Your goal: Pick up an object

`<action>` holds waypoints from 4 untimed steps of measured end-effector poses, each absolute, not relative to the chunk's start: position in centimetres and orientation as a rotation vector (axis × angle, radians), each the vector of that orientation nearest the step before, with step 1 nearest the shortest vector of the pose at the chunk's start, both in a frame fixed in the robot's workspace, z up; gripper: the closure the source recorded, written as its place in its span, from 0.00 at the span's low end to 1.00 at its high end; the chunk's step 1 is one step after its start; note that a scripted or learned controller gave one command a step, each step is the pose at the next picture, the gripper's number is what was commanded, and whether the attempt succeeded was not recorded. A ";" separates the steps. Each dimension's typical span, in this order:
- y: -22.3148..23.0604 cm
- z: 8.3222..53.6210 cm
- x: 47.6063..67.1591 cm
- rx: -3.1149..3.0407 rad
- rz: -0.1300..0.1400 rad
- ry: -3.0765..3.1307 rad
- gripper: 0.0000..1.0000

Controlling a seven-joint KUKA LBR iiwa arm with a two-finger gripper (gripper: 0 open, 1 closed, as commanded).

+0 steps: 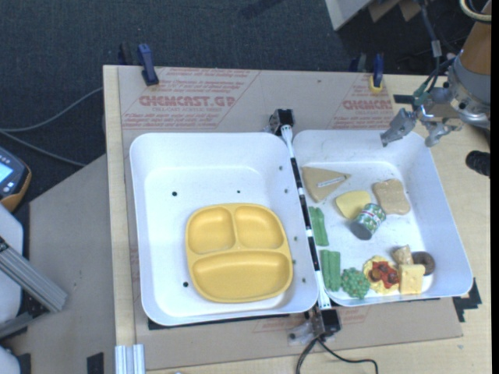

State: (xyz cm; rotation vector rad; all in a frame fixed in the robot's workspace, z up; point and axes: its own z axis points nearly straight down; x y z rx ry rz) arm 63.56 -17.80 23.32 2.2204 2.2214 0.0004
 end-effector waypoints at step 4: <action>-17.1 12.5 50.3 2.232 -0.007 2.222 0.00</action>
